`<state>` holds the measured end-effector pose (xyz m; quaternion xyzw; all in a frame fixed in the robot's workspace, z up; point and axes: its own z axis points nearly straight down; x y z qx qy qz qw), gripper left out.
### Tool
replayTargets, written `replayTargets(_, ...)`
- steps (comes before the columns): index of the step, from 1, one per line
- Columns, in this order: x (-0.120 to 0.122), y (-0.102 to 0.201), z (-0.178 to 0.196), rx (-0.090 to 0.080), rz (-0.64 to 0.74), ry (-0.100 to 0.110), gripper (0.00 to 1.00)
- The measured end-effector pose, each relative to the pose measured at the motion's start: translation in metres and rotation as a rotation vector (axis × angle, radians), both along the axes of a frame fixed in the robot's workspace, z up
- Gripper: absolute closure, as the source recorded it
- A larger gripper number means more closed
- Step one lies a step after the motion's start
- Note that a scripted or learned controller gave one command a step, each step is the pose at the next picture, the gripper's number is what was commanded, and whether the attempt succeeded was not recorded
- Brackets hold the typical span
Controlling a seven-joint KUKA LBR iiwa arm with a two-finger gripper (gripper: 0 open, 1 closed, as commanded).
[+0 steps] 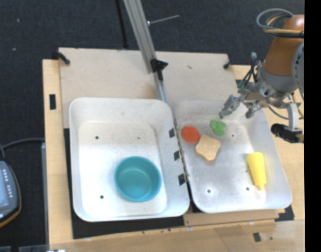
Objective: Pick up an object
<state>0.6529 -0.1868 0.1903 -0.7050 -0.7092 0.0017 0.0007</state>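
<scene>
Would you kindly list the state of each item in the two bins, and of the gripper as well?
teal bowl: upright, open side up, in the left bin.
orange-red round piece: lying flat in the right bin.
tan piece: lying flat, close beside the orange-red one.
green piece: lying loose, near the gripper.
yellow piece: lying on its side.
gripper: fingers spread, holding nothing.

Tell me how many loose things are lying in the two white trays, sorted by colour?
Teal: 1, bowl
Orange-red: 1, round piece
Tan: 1, flat piece
Green: 1, small piece
Yellow: 1, long piece
Total: 5
</scene>
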Motion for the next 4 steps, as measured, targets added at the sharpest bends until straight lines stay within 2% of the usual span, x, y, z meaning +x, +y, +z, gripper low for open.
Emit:
replayTargets(1,-0.002,0.007,-0.059,0.001,-0.001,0.001,0.0)
replayTargets(2,-0.002,0.006,-0.091,-0.001,-0.002,-0.002,0.0)
replayTargets(3,0.0,0.005,-0.077,-0.003,-0.001,-0.009,1.0)
replayTargets(4,-0.001,0.001,-0.035,0.0,-0.005,-0.006,1.0)
